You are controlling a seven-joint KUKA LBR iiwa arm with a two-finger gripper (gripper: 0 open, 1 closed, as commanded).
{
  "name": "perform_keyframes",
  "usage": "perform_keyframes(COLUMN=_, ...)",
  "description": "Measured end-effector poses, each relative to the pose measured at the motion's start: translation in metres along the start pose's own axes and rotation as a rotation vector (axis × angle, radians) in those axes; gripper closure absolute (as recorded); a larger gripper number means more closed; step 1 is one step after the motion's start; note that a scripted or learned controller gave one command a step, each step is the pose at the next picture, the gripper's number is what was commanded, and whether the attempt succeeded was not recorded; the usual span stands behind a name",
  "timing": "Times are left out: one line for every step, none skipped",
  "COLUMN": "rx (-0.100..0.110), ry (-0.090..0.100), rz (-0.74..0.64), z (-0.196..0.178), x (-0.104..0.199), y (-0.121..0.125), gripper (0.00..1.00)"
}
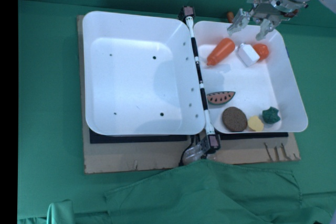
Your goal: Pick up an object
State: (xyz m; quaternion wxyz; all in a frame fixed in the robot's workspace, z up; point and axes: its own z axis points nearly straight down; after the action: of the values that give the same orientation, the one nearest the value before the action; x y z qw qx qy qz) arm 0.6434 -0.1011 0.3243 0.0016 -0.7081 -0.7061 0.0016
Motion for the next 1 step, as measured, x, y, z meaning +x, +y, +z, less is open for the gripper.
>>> perform_keyframes(rx=0.000, ry=0.000, rz=0.000, z=0.0000, x=0.0000, y=0.0000, gripper=0.00)
